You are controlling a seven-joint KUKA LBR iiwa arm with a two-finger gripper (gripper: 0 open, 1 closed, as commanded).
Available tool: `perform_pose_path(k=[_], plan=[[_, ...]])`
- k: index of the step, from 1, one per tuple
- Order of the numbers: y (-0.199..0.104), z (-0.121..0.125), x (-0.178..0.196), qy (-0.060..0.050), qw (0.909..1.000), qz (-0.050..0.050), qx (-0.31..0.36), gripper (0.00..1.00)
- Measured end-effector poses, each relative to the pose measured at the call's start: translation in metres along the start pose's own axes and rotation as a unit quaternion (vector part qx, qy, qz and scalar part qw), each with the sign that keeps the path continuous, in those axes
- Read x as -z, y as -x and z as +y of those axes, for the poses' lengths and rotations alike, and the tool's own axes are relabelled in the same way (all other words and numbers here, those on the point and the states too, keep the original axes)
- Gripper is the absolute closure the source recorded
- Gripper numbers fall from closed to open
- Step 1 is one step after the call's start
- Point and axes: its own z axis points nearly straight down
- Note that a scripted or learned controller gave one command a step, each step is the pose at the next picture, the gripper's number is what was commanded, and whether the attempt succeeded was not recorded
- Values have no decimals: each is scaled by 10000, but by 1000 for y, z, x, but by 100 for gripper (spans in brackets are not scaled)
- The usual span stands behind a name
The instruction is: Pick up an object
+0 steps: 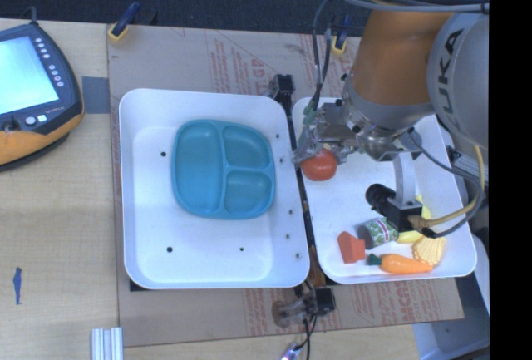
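Observation:
A red tomato (320, 168) shows at the left edge of the right bin (349, 194), close to the wall between the two bins. My gripper (321, 144) hangs directly over it, and the metal parts of the hand overlap the tomato's top. Whether the tomato rests on the bin floor or is lifted cannot be made out. The grey arm with its orange band (399, 26) covers the far half of the right bin.
Near the right bin's front edge lie a red block (351, 247), a small green can (379, 231), an orange carrot (401, 264) and a yellow ridged piece (429, 249). The left bin (141, 184) holds a blue divided plate (223, 169). A tablet pendant (33, 92) sits far left.

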Motion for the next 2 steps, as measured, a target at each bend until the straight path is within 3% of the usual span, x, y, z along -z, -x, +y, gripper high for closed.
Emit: perform_pose_path(k=[1, 2], plan=[[-45, 11, 6, 11, 10000, 5, 2, 100], [-18, 54, -1, 13, 10000, 2, -6, 100]])
